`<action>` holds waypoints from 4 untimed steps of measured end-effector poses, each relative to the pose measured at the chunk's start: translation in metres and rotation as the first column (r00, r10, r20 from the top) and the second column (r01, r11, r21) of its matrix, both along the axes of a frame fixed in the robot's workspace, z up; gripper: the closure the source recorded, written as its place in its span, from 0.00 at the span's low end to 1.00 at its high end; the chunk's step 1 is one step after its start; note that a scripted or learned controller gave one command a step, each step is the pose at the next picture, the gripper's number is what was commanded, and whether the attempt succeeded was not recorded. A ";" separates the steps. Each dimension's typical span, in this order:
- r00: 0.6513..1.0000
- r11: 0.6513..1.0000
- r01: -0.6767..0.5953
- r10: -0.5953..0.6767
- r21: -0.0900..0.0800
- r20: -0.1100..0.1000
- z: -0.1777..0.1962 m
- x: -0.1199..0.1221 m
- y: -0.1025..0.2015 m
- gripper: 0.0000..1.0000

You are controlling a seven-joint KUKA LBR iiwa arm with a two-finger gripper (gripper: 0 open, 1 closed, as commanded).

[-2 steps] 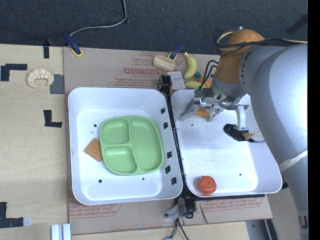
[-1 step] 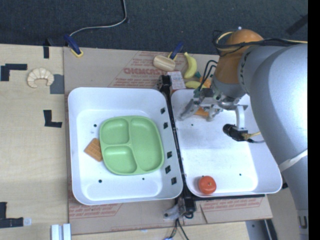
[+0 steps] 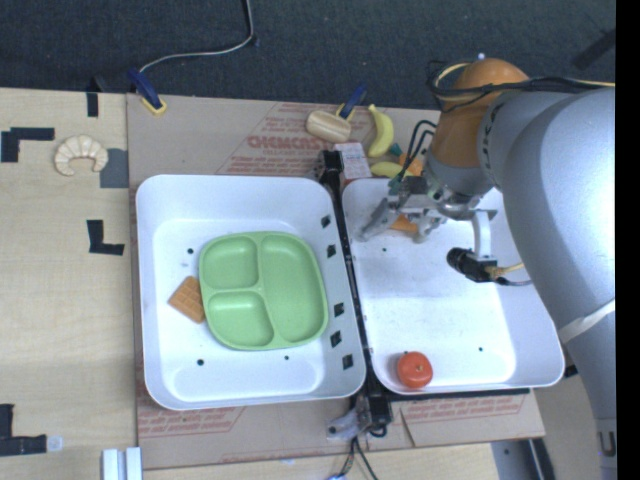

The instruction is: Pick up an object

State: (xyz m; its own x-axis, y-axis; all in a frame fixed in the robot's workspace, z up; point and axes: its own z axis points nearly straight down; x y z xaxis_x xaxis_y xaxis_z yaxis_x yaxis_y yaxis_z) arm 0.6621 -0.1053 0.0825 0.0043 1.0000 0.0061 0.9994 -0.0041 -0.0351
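Orange object is sitting between the jaws at the right bin's far end, jaws closing on it (partly hidden). Red tomato is lying near that bin's front edge; green plate is filling the left bin.

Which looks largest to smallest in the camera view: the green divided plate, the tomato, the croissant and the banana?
1. Green divided plate, by far the largest.
2. Croissant and banana: look alike in size, so unranked.
3. Tomato, smallest, narrowly.
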 end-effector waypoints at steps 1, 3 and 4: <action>1.000 1.000 -0.001 0.001 0.002 0.000 0.000 0.000 -0.001 0.00; 1.000 1.000 0.001 -0.001 -0.003 0.001 0.000 0.000 0.001 0.00; 1.000 1.000 0.001 -0.001 -0.002 0.001 0.000 0.000 0.000 0.00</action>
